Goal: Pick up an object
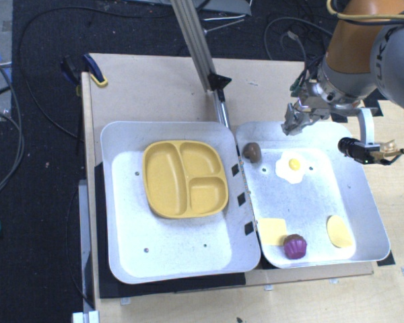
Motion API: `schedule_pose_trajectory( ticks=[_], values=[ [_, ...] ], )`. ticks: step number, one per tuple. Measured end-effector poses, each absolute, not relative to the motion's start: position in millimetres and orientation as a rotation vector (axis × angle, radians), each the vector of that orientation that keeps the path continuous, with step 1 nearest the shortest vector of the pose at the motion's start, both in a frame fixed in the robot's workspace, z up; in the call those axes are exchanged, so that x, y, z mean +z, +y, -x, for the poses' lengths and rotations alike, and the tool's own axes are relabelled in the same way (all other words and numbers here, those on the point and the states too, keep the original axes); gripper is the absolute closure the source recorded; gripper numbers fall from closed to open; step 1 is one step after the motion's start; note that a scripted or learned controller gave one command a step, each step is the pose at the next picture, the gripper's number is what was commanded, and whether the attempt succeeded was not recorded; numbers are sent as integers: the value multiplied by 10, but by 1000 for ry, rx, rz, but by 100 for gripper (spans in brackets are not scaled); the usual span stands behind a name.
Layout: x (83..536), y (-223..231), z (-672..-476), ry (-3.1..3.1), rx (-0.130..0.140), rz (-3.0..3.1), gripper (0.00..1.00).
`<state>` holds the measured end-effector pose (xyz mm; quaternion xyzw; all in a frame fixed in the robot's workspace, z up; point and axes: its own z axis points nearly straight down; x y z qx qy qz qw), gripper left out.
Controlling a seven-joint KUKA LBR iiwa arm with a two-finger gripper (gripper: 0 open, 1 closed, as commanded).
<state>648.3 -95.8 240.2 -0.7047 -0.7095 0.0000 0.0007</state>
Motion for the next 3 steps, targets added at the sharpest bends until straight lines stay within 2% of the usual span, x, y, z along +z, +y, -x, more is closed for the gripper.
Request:
schedule_pose_trajectory(
  ticks=[1, 2, 3],
  values=[
    [2404, -436, -6381, -2228, 0, 2212, 100],
    [2481, 80, -6414, -2231, -3, 2213, 100],
    [2337, 593, -6459, -2230, 0, 2212, 100]
  ],
)
